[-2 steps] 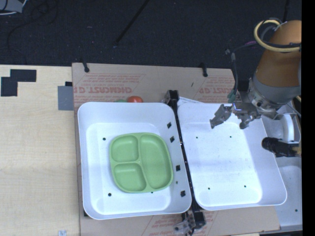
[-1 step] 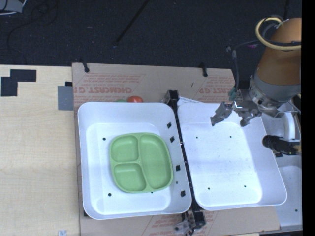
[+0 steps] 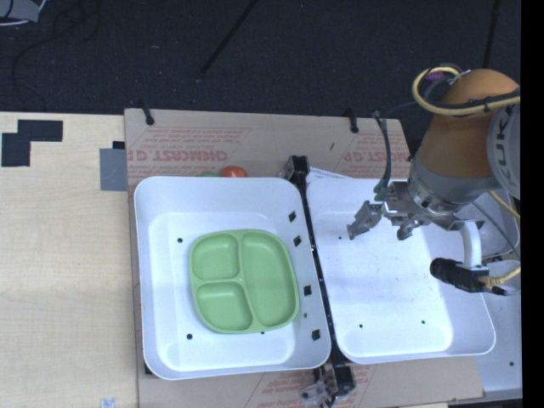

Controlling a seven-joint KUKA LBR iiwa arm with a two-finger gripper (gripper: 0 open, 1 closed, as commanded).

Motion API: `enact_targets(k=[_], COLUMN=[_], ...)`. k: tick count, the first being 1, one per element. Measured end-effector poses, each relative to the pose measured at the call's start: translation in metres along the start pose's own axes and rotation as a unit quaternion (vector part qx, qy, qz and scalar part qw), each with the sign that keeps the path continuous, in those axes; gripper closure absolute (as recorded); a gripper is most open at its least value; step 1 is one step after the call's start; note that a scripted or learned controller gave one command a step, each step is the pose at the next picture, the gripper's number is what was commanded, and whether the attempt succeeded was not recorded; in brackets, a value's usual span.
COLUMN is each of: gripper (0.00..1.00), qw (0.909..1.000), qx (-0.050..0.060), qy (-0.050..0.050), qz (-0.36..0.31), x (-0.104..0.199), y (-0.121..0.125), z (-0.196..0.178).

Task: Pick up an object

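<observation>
White plastic forms the two shallow bins that sit side by side on a brown cardboard sheet [image 3: 255, 147] printed with red lettering. At the lower left centre of the frame, the left bin [image 3: 161, 228] holds a light green divided plate [image 3: 243, 280] with three compartments, lying flat on the bin floor and slightly turned. The right bin [image 3: 399, 313] lies just beside it, the two joined along a dark strip with black clips [image 3: 308, 262] running between them. Over the upper part of the right bin, the gripper [image 3: 382, 224] hangs with its two dark fingers spread apart and nothing between them. Above it, at the upper right of the frame, the arm's orange band [image 3: 463, 130] and grey body lean in, with cables looping around. A dark, cable-tipped part [image 3: 459, 274] shows at the right bin's right edge. Farther up, just past the left bin's far rim, a small red and green object [image 3: 228, 173] peeks out on the cardboard. Pale wood bench [image 3: 59, 270] fills the left side, with black and grey patches near its upper left corner.
</observation>
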State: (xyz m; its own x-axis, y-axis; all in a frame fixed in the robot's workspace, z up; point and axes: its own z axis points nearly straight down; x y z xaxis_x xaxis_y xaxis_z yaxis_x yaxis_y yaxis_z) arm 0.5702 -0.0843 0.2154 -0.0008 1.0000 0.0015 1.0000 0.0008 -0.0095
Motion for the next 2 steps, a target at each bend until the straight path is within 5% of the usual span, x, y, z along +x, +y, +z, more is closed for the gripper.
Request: enact_targets(k=[2], gripper=[0.0], qw=[1.0], qx=[0.0], qy=[0.0], qz=[0.001], x=[0.003], y=[0.012], z=[0.115])
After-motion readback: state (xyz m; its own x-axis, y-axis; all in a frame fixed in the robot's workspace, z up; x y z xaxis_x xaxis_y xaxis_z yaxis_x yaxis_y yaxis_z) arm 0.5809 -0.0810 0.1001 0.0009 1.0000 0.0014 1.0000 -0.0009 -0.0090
